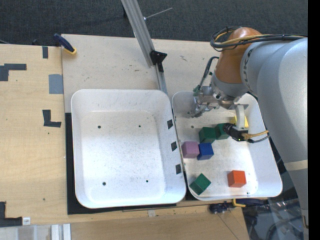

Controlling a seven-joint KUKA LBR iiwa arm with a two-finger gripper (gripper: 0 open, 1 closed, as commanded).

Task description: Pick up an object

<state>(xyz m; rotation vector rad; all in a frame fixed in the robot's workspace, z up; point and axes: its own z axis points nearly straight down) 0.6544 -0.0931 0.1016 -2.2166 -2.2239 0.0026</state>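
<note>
The gripper (197,108) of the grey KUKA arm (280,84) hangs low over the far left corner of the right-hand bin (267,184), close to that bin's left wall; whether it is open or closed cannot be told from above, and nothing can be seen in its hold. The orange band (235,59) above the wrist sits over the bin's far edge, with the bulk of the arm covering the bin's right side. Nearest the gripper, just toward the camera from it, a dark green block (207,134) lies on the white floor, apart from the tool. Nearer the camera again, a purple cube (190,149) and a blue cube (205,151) sit side by side, touching or all but touching, the purple one hard by the left wall. Closer to the front rim, a green cube (200,183) rests turned at an angle, and an orange cube (237,178) stands to its right, well apart from it. The left-hand bin (80,134) adjoins the right one, with small dark squares (173,145) spaced along the wall the two share. Beyond the bins, a slanted metal rail (140,29) crosses the pale bench (100,64), and a blue-and-yellow handle (65,43) lies at the bench's far left corner, by strips of grey and dark tape (55,84)
</note>
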